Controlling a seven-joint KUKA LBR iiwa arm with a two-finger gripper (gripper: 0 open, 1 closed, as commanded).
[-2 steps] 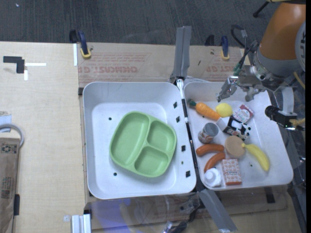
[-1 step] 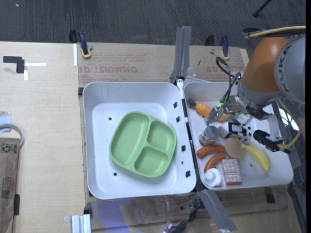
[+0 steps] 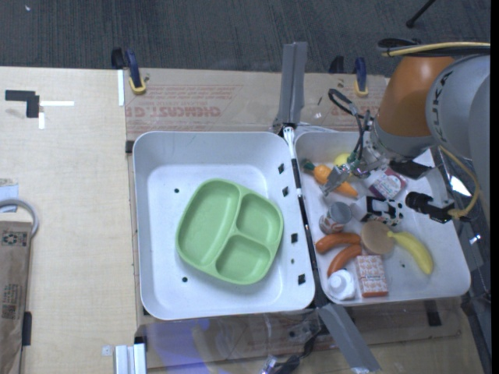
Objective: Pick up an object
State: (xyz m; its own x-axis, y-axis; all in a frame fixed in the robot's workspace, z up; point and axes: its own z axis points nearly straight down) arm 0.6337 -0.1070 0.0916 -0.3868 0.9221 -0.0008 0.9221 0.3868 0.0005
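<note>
The right bin (image 3: 460,275) is packed with pickable stuff: a banana (image 3: 414,252) near the right wall, two hot dogs (image 3: 340,250) left of centre, a red-and-white box (image 3: 372,276) by the front edge with a white bottle (image 3: 341,285) touching it, a carrot (image 3: 321,173) up top, plus a round tan disc (image 3: 377,238) just beside the banana. The tool (image 3: 351,168) is down in the back part of that bin, right by the carrot and a small yellow thing (image 3: 342,160). Honestly can't tell how it's set, too cluttered there.

The left bin (image 3: 148,209) has a green divided plate (image 3: 229,231) sitting a bit tilted in the middle.

Both bins sit on a light wood counter (image 3: 62,170). Behind them lies a cardboard sheet (image 3: 207,104) with red print that reads backwards and is too faint to make out, held by blue-and-yellow clamps (image 3: 134,70). A brown paper bag (image 3: 14,287) with a recycling mark is at the left edge. Dark grey carpet (image 3: 195,14) beyond.
</note>
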